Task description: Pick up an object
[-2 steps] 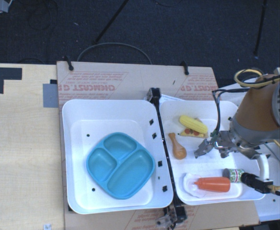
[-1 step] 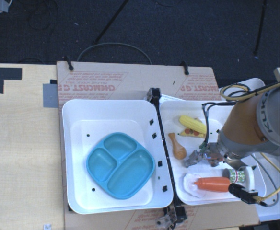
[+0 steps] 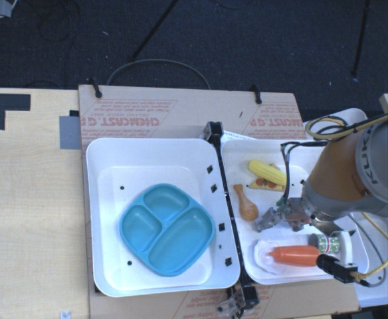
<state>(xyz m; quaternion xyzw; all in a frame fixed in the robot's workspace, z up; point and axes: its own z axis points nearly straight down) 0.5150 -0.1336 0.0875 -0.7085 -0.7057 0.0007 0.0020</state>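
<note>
— Where is your claw?

— My gripper (image 3: 268,219) hangs low in the right bin (image 3: 244,153), just beside the brown drumstick toy (image 3: 246,203). Whether its fingers are spread or pressed together, I cannot tell (they blur into a grey lump).

— What lies around it?

— A yellow corn cob (image 3: 267,173) near the far wall, an orange bottle (image 3: 295,255) on a white dish (image 3: 264,258) at the near side. The left bin (image 3: 104,158) bears a blue divided plate (image 3: 167,228).
</note>
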